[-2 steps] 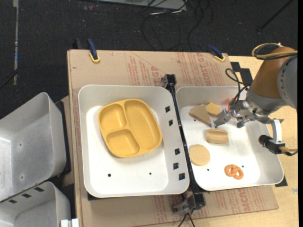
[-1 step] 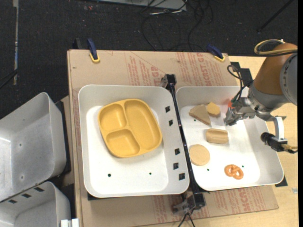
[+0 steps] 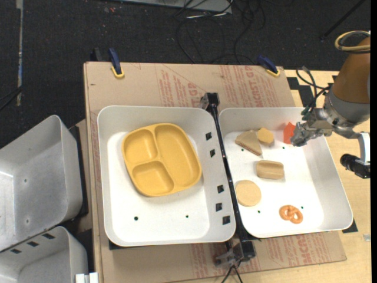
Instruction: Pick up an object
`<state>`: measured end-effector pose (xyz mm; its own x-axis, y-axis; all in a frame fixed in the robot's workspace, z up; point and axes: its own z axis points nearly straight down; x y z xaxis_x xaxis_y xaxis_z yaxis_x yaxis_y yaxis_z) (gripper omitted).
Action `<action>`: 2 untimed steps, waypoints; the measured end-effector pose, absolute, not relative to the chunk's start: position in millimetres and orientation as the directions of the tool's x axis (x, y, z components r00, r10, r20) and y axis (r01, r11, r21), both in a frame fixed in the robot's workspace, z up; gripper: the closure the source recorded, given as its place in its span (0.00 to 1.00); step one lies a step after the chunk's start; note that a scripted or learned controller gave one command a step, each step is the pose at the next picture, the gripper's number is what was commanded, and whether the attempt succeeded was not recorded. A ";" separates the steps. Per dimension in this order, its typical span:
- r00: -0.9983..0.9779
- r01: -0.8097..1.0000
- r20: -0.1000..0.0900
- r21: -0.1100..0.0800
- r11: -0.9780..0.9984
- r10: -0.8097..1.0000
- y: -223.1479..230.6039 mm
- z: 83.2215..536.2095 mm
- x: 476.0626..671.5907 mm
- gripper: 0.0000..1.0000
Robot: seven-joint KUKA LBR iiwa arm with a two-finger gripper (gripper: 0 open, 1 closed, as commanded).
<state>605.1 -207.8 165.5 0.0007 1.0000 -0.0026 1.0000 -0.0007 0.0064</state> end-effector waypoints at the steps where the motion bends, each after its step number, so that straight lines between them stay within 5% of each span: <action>1: -0.002 1.000 -0.002 0.006 0.002 1.000 -214.3 211.1 610.1 1.00; 2: -0.003 1.000 -0.003 0.007 0.003 1.000 -214.3 260.6 611.7 1.00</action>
